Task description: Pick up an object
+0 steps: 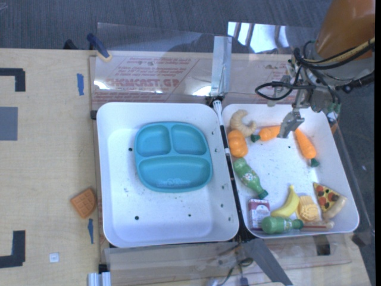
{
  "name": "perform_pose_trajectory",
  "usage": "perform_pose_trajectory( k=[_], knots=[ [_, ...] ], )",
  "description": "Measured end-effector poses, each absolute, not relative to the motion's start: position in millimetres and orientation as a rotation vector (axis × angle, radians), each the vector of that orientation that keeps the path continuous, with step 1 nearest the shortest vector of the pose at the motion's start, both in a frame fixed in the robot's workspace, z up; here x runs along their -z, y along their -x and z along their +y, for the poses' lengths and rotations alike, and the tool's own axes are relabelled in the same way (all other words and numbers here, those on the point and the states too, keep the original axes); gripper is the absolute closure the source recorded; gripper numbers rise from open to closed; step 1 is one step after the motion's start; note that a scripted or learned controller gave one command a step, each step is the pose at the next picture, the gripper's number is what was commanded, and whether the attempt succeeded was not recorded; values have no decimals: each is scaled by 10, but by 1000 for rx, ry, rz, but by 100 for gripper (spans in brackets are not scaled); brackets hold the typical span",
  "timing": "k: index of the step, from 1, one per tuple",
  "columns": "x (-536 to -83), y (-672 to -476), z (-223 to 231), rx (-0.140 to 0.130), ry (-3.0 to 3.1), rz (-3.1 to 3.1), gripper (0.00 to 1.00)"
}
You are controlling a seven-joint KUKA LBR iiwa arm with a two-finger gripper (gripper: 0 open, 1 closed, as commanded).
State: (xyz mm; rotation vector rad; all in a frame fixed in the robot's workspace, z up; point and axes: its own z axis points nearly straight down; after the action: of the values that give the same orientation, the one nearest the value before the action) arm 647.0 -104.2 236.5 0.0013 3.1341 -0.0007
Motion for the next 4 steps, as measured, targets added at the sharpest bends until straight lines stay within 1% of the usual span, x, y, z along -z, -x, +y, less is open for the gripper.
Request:
perform_pose_trajectory(
  k=[1,2,3,4],
  knots=[
    [-1051,-6566,-1323,-3,-6,3149,0],
    [-888,-6626,-1223,-1,-61,3133,0],
    [-1038,-6666,-1215,3,-58,3118,100],
    [-886,-6353,-1626,3,395,3109,100]
  ],
)
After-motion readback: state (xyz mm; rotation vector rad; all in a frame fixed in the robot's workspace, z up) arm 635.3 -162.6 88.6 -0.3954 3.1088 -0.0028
